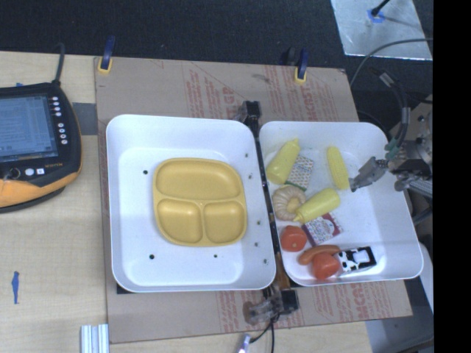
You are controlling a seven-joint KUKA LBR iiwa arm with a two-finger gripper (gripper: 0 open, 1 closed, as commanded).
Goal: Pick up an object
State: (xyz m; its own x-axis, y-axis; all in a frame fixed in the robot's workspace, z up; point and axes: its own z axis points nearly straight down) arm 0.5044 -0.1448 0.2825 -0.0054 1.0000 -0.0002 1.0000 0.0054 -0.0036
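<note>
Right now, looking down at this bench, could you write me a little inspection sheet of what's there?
Surface: brown board on a wooden bench, held by two clamps at the far edge; two white bins side by side.
Job's things: right bin holds toy food: yellow bottle, corn cob, second yellow bottle, tomato, sausage, small packets, a black-and-white item.
Clutter: left bin holds a yellow divided tray.
Gripper: gripper over the right bin's right side, touching nothing; finger state unclear.
Cables: cables at top right and front edge.
Surroundings: handheld controller with screen at left; dark floor behind.
</note>
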